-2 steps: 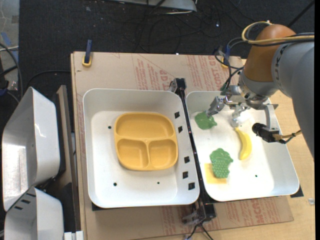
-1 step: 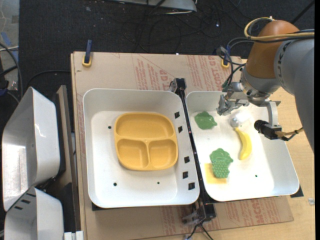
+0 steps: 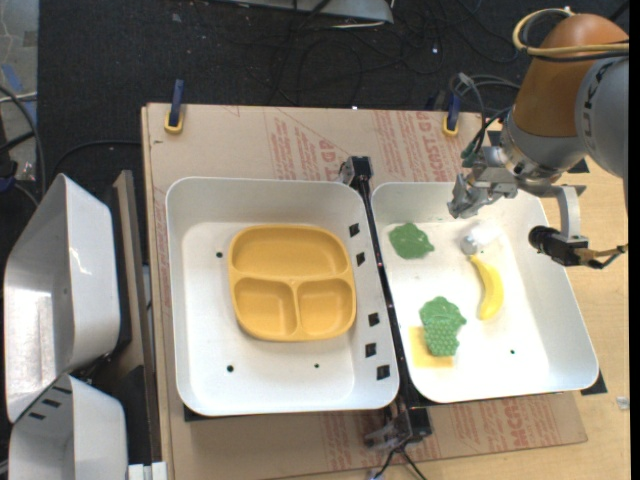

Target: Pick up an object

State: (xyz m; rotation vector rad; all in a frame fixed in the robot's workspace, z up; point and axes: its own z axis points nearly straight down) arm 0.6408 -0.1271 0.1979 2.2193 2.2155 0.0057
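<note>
1. My arm (image 3: 565, 88) comes in from the right; its bulk is cut off at the frame's edge.
2. The bench (image 3: 270, 138) is brown board over a dark floor strewn with cables.
3. The left bin (image 3: 190, 208) holds a yellow divided tray (image 3: 293, 280).
4. The right bin (image 3: 540, 358) holds a green broccoli (image 3: 441, 325) on a yellow scrap, a banana (image 3: 488, 287), a green leaf (image 3: 409, 240) and a small white lump (image 3: 479, 238), hard to identify.
5. My gripper (image 3: 467, 200) hangs over the right bin's far edge, just above the lump; I cannot tell how my jaws stand.
</note>
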